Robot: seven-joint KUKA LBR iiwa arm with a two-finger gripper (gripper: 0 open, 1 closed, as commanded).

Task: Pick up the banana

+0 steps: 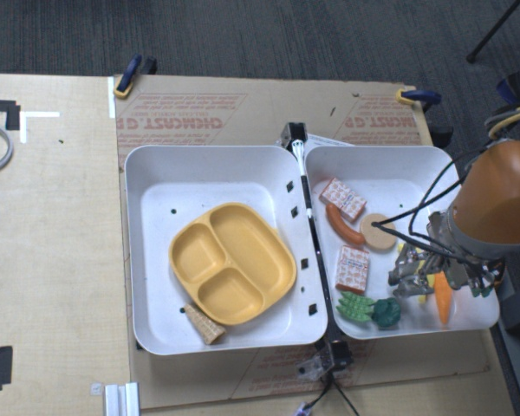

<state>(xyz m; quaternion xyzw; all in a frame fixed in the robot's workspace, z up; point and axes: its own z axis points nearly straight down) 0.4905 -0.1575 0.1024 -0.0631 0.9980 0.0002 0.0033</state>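
On the near side of a dark grey carpeted floor (286, 24) stands a pale wooden bench (52, 232). A sheet of brown printed cardboard (199, 115) lies flat on it, held at its far corners by blue clamps (132, 72). Two shallow white bins with rounded corners and a smooth plastic look sit on the cardboard, their inner walls touching. The left bin (156, 159) holds a glossy yellow plate (232, 263) divided into three wells, with a small tan cracker-like piece (204, 325) at its near edge. The right bin (390, 159) holds two red-and-white boxes (343, 199), a curved orange-red sausage (343, 226) between them, a flat tan disc (380, 234) just beside the sausage, a knobbly green toy (364, 310) at the near wall and an orange carrot (443, 302) at the right. The arm (498, 198), with its rounded orange band, reaches in from the right, and the gripper (413, 276) hangs low between disc and carrot; I cannot tell whether the claw is spread or pressed together. A sliver of yellow (427, 277) at the gripper may be the banana; it is too hidden to be sure.
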